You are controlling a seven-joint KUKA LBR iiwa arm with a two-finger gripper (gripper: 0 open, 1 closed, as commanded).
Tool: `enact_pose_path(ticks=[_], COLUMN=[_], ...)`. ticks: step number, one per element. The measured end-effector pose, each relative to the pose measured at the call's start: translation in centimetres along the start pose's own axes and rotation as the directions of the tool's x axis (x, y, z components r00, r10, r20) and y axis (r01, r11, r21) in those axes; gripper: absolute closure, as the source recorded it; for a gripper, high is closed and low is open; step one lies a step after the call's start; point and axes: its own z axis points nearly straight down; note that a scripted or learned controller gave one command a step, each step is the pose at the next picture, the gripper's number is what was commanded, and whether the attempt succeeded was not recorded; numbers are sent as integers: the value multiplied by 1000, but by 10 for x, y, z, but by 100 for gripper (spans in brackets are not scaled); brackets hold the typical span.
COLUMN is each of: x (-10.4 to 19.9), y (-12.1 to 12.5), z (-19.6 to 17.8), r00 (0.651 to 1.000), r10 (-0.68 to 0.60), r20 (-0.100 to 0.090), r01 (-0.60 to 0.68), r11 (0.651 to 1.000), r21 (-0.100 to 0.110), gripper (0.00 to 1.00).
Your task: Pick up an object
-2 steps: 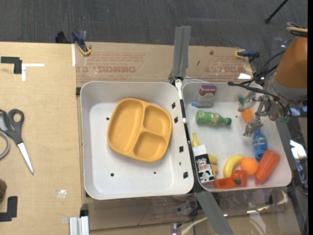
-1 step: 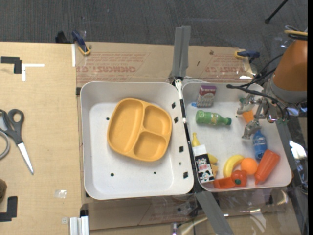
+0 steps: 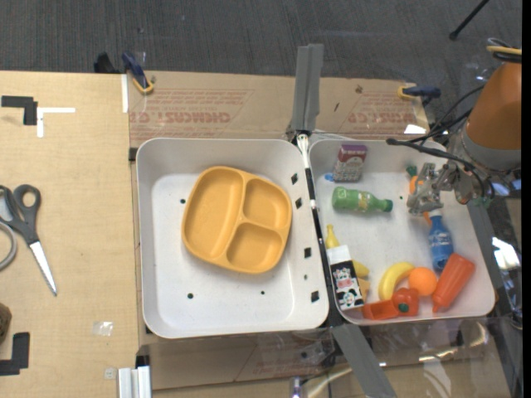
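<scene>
The right bin [image 3: 477, 222] holds several items. A purple box [image 3: 351, 161] lies at the back, with a green bottle [image 3: 360, 200] in front of it. A white cow-patterned bottle [image 3: 343, 274] lies along the left wall. A banana [image 3: 393, 278], an orange [image 3: 422, 281], a red toy [image 3: 393, 306] and a carrot [image 3: 451, 283] cluster at the front. A blue bottle [image 3: 439, 240] lies near the right wall. My gripper [image 3: 426, 192] hangs low over the bin's back right, just behind the blue bottle's top end, with nothing seen in its grasp.
The left bin [image 3: 158, 247] holds a yellow divided plate [image 3: 237, 219]. The arm's orange band [image 3: 498, 110] and cables sit over the right bin's back right corner. Scissors [image 3: 31, 230] lie on the bench at far left.
</scene>
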Motion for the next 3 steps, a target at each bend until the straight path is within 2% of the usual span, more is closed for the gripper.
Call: enact_pose_path(ticks=[1, 2, 3], x=[75, 75, 51], y=[-7, -7, -5], z=[3, 3, 13], r00=[944, 944, 945], r10=[328, 328, 328], r20=[-13, -12, -10], r01=[-328, -328, -328], r11=[945, 945, 945], r21=[-1, -1, -1], gripper=[100, 0, 0])
